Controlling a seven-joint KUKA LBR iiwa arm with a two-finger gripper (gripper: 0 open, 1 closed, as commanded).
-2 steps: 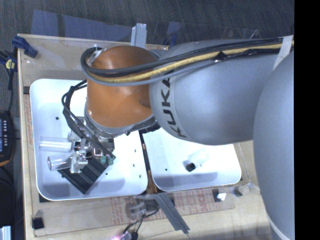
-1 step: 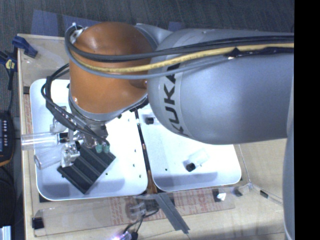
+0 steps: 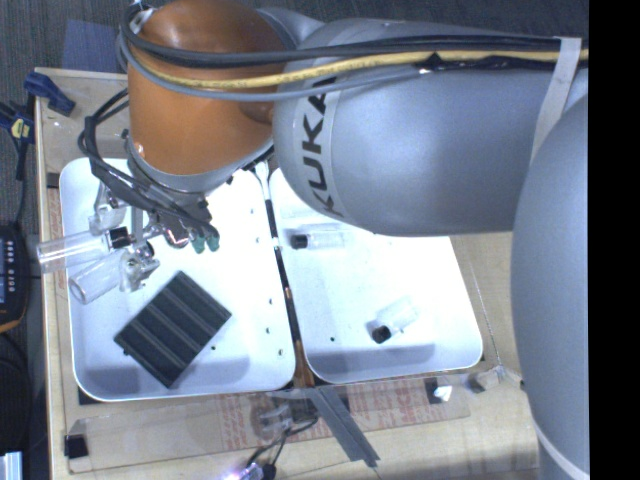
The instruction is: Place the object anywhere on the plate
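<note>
Jaws: open or shut, can't tell, hovering over left bin (image 3: 72, 183).
Risk: no object visibly held, so releasing over ribbed black plate (image 3: 172, 328) may place nothing.

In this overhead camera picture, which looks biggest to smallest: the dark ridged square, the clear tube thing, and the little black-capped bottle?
1. Dark ridged plate, left bin.
2. Clear tube, beside the gripper.
3. Small black-capped bottle, right bin.

The order looks clear.
</note>
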